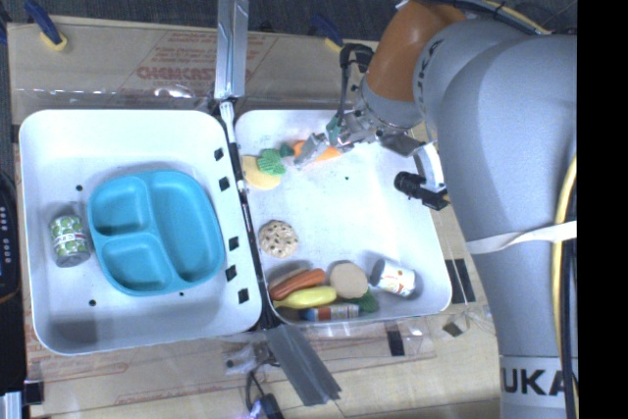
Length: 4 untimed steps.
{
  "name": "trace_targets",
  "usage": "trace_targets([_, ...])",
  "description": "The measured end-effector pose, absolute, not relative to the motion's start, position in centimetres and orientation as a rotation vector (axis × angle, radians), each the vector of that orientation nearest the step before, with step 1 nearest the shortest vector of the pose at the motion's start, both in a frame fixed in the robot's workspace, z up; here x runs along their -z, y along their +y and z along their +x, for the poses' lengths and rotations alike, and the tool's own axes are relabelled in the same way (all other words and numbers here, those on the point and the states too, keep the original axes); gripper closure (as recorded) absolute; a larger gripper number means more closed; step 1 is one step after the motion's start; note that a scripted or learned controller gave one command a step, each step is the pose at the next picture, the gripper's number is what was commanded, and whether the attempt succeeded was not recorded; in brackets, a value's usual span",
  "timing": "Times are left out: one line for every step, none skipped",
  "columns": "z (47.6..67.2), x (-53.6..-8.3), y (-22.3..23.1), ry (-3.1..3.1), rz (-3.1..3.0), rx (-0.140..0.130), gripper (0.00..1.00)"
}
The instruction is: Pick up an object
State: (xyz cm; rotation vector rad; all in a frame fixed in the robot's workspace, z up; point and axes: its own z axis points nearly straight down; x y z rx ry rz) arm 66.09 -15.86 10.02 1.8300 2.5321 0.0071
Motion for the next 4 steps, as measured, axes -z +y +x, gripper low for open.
trace_targets([66.0, -9.9, -15.1, 2.496, 1.888, -0.005, 0.0])
trace_targets([61.0, -9.1, -14.8, 2.382, 2.054, 0.003, 0.0])
trace_targets([55.8, -9.1, -14.7, 2.444, 1.979, 0.002, 0.0])
trace_targets([48.1, -9.4, -12.3, 2.464, 1.934, -0.01, 0.0])
